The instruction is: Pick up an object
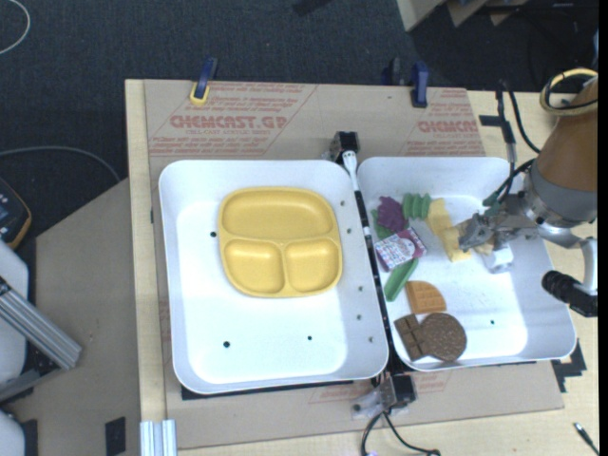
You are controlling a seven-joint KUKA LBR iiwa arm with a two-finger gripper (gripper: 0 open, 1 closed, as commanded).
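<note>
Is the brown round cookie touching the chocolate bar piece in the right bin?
Touching. The camera view shows the cookie overlapping the right edge of the chocolate piece, with no white bin floor between them.

Dark blue carpet (95,27) surrounds the plywood surface (313,112) (two clamps (201,82) at its far edge), evenly lit.

arm (570,150): cut off by right edge
gripper (480,237): finger state unreadable, too small
yellow piece (445,228): partly hidden under gripper
packet (399,250): print too small to read
</note>
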